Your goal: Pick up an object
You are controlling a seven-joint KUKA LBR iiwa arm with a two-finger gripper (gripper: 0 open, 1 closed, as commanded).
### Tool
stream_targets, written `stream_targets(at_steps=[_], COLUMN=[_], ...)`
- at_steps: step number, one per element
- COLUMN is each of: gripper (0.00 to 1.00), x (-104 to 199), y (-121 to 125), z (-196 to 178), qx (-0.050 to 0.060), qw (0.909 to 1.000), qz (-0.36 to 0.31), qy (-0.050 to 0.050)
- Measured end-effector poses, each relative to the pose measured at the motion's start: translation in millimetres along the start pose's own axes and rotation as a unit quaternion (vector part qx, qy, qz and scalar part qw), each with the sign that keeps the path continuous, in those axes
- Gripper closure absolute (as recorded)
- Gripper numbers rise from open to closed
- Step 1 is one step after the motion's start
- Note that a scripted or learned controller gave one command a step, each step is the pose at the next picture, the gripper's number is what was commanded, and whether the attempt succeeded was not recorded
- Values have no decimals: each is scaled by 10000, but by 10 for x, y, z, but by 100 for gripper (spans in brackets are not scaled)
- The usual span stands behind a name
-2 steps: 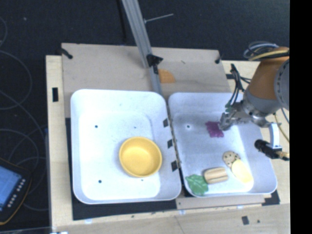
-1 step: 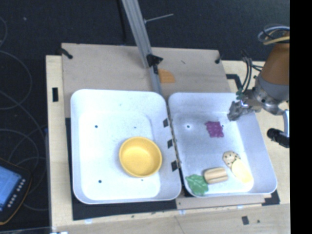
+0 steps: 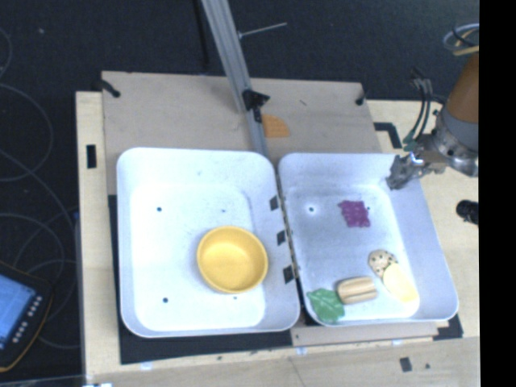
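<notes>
My gripper (image 3: 401, 173) hangs over the far right rim of the right bin (image 3: 419, 216), at the end of the grey arm with its orange band. Nothing shows between its fingertips. In the right bin lie a purple piece (image 3: 354, 213) near the middle, a speckled round piece (image 3: 381, 260), a pale yellow piece (image 3: 400, 282), a tan cylinder (image 3: 356, 289) and a green piece (image 3: 326, 304) along the near edge. A yellow bowl (image 3: 232, 258) sits in the left bin (image 3: 145, 216).
A grey metal post (image 3: 227, 51) rises from behind the bins at the middle. An orange patch (image 3: 274, 126) lies on the board behind the bins. A tablet (image 3: 16, 309) lies at the lower left, off the bench.
</notes>
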State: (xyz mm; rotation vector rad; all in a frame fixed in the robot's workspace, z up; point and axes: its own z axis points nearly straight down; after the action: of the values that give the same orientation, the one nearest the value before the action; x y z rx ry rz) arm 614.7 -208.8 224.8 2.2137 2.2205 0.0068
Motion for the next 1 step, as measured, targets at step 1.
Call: stream_targets(at_steps=[1], gripper=[100], x=[-10], y=[14], z=[-333], qx=[10], qw=[10000], qz=[-3], qy=[2])
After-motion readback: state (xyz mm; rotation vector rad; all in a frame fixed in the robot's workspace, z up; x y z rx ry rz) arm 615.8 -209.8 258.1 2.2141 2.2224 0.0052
